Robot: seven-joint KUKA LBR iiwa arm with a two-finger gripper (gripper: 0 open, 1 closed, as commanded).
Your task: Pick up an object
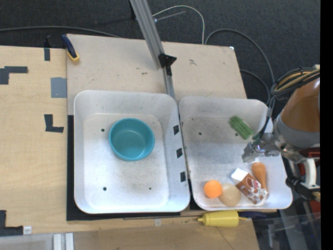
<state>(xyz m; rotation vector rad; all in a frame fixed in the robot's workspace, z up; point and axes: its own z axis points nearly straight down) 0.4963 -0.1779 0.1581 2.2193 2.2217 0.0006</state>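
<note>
The right bin (208, 113) holds a green pickle-shaped piece (241, 126) near its far right, an orange ball (212, 189), a tan lump (229, 196), a red and white packet (253, 189), a small white block (239, 174) and an orange carrot (259, 173) at its near right. My gripper (256, 150) hangs over the right bin's right side, just above the carrot and below the green piece. Nothing shows between its fingers. In the left bin (88, 191) sits a teal bowl (131, 139).
A yellow object (220, 219) lies on the bench just in front of the right bin. A grey metal pole (151, 30) slants from the top down to the gap between the bins. Cables (229, 35) loop on the dark floor beyond the bench.
</note>
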